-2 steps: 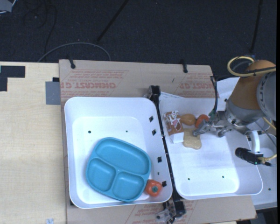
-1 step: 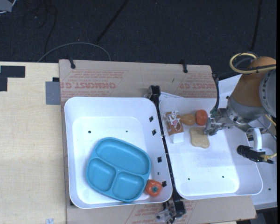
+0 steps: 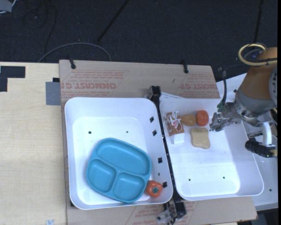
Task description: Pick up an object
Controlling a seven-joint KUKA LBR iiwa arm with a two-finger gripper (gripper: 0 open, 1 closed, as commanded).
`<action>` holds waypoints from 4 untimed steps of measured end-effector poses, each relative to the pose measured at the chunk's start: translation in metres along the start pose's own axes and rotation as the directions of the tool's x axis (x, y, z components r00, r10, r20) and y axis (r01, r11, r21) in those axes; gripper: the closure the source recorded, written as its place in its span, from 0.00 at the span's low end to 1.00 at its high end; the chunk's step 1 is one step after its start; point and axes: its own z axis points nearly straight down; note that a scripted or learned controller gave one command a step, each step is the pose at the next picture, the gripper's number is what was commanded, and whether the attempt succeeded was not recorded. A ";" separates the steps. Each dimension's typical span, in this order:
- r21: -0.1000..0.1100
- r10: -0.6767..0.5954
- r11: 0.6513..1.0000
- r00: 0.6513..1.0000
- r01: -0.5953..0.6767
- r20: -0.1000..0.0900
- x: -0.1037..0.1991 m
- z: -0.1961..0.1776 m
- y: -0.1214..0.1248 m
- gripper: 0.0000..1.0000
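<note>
Grey metal makes up the arm (image 3: 257, 90), which carries an orange band and reaches in from the right side, and its gripper (image 3: 216, 122) hangs low over the right bin (image 3: 225, 182), near the upper right part of the bin. Nothing is visible between the gripper's tips, but whether they are spread or closed I cannot tell, because they are small and dark. Just to the left of the gripper lies a red tomato (image 3: 202, 117), and an orange piece (image 3: 188, 120) touches its left side. Below these two lies a beige slice of bread (image 3: 200, 138), near the gripper but apart from it. Further left, close to the wall between the bins, lies a small white and brown carton (image 3: 174, 127). In the left bin (image 3: 84, 111) rests a blue divided plate (image 3: 118, 169) with three compartments, and a small red-orange fruit toy (image 3: 153, 189) with a green top lies just beside the plate's lower right edge.
</note>
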 end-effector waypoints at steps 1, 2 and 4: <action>-0.003 0.000 1.000 1.000 0.000 0.001 0.001 -0.060 0.009 1.00; 0.000 0.000 1.000 1.000 0.000 0.000 -0.003 -0.105 0.004 1.00; 0.006 -0.003 1.000 1.000 0.003 -0.003 0.058 -0.111 0.004 1.00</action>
